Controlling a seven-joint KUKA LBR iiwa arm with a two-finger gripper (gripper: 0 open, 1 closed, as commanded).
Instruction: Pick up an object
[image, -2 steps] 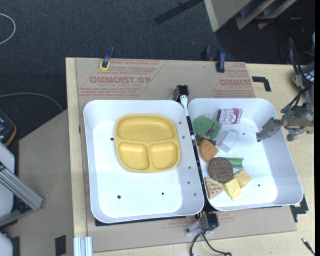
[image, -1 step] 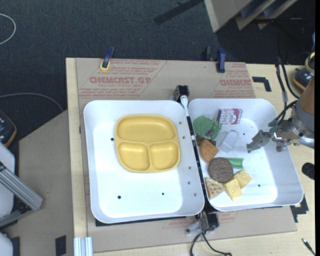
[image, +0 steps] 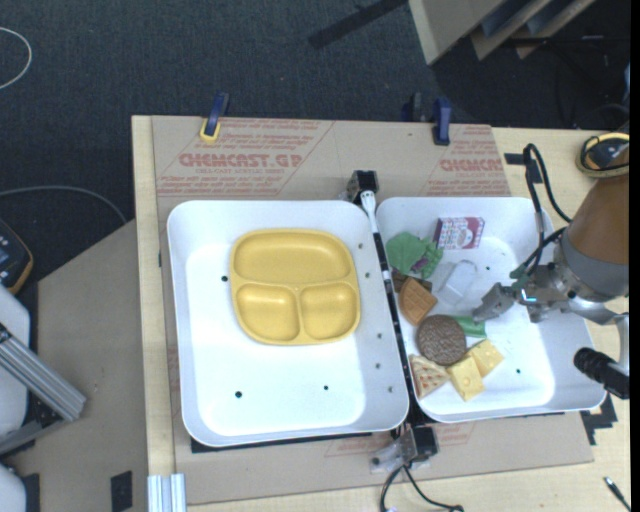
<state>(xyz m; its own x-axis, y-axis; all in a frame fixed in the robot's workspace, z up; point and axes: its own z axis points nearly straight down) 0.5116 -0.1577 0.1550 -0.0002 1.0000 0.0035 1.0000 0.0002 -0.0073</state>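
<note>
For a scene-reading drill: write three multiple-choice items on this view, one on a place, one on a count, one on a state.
1. Where does the yellow tray lie?
A. left bin
B. right bin
C. on the bare bench

2. How many compartments does the yellow tray have?
A. two
B. three
C. five

3. Where is the gripper?
A. over the left bin
B. within the right bin
C. off the bench

Answers:
1. A, it sits inside the left bin.
2. B, one long compartment above two smaller ones.
3. B, it is low in the right bin, beside the brown round cookie.

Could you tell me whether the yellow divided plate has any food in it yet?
Empty: the yellow plate shows three bare compartments.
</note>
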